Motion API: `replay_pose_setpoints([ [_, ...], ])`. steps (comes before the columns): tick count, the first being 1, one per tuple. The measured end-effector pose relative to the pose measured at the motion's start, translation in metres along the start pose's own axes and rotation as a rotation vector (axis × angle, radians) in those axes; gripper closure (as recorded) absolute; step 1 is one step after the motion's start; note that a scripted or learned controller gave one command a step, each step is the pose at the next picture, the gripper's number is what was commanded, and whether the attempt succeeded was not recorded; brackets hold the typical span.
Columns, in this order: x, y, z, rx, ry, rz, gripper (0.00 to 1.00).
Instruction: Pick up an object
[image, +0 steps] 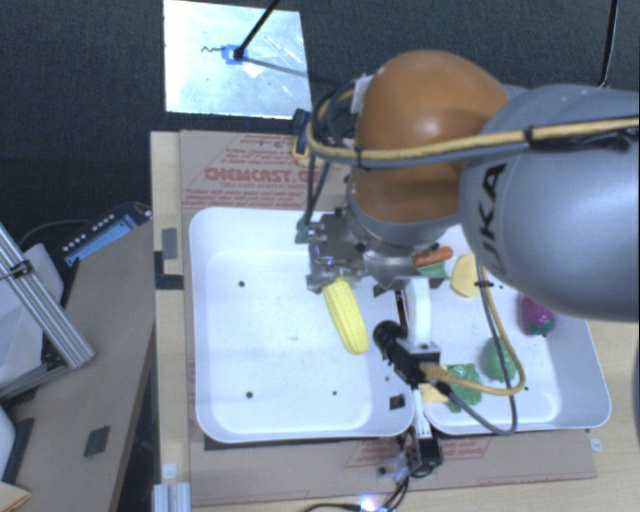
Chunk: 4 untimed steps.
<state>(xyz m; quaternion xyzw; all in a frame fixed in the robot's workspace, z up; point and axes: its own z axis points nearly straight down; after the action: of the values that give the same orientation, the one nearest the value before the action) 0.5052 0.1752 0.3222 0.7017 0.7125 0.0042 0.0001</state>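
A yellow corn cob (347, 315) hangs tilted over the right part of the left bin (240, 350). Its upper end sits between the metal fingers (322, 268) of my gripper (335, 284), which is shut on it. The grey arm with its orange band (425, 130) comes in from the right and covers the back of both bins. The cob's lower end points toward the wall between the bins.
In the right bin (580, 395) lie an orange-red piece (435, 258), a yellow piece (464, 275), a magenta piece (537, 316) and green pieces (500, 362) near the front. A cardboard sheet (240, 170) lies under the bins.
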Motion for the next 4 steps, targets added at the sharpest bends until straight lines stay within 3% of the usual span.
replay_pose_setpoints([
  [1, -0.012, 0.087, -0.068, -0.007, -0.003, 0.013, 1.0],
  [2, 0.005, 0.027, 0.019, 0.016, -0.007, 0.008, 1.0],
  [3, -0.14, 0.058, 0.0, 0.002, -0.012, 0.026, 1.0],
  [4, -0.055, 0.098, 0.039, 0.005, -0.004, 0.005, 1.0],
])
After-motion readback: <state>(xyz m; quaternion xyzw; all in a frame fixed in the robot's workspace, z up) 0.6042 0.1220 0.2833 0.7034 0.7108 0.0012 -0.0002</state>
